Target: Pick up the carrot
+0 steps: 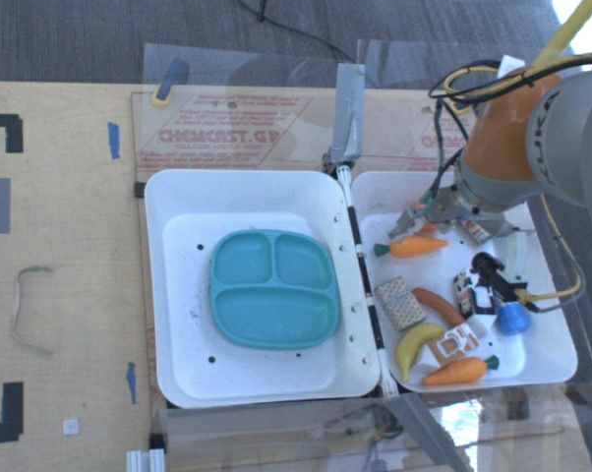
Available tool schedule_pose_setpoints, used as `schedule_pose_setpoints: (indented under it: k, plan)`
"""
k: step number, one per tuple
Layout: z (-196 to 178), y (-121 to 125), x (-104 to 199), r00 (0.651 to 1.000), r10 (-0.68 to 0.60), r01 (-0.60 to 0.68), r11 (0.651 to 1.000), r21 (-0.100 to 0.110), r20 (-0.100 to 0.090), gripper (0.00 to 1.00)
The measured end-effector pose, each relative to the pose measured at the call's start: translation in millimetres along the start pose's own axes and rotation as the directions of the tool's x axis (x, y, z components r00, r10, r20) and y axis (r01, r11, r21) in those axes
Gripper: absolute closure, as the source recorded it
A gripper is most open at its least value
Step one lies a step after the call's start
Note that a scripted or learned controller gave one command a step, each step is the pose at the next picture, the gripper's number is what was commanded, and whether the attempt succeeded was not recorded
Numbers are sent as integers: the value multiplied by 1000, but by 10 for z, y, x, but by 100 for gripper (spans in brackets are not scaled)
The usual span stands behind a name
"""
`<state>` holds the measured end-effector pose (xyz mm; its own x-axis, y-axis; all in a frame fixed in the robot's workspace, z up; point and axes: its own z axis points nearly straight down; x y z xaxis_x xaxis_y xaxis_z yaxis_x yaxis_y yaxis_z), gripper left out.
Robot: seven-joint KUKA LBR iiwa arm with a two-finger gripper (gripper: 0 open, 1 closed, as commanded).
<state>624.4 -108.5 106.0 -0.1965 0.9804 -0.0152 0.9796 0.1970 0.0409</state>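
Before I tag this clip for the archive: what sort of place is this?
Most likely a robot test bench in a lab: a wooden bench with tape marks, two white bins, toy food such as a carrot, and loose cables.

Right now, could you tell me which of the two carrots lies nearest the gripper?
The upper carrot, lying just under the gripper near the right bin's far end. The other carrot lies at the bin's near edge, beside the banana.

— Underfoot? 
— Grey carpet [99, 13] along the top, crossed by a black cable [276, 13]. 
— Below that? 
— Pale wooden surface [60, 214], marked with black tape [9, 131] and blue tape [113, 140].
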Motion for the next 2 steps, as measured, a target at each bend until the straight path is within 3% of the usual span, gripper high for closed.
schedule_pose_setpoints:
  k: [2]
  plan:
    - [2,-44,25,1000,19,-19,1000,-3,0,0]
